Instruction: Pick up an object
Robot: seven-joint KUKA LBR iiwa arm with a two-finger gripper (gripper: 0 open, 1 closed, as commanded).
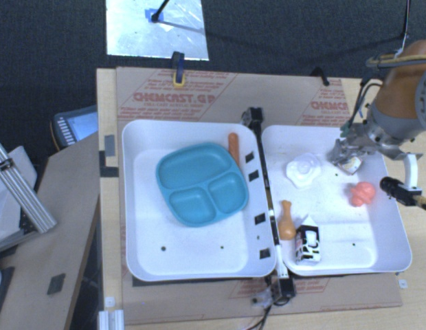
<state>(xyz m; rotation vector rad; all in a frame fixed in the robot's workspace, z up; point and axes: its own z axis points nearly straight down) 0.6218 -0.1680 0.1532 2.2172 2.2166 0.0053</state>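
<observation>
We see the gripper point(349, 158) low over the upper part of the right bin point(388, 249), toward two o'clock from that bin's centre, hanging from the grey arm with its orange band point(400, 91) that comes in from three o'clock. Whether it is spread or pressed together we cannot tell, as the metal parts blur together, and we see nothing clearly pinched in it. Just beside it, at eight o'clock, lies a white crumpled object point(303, 170). At five o'clock from the gripper, near but apart, sits a pink object point(362, 194). Further out, toward seven o'clock, an orange bottle-shaped toy point(286, 221) lies by the divider, with a black-and-white carton point(308, 245) just beside it. Across the divider, the left bin point(141, 253) holds a blue divided plate point(201, 183), and an orange stick point(233, 148) touches the plate's edge at one o'clock.
</observation>
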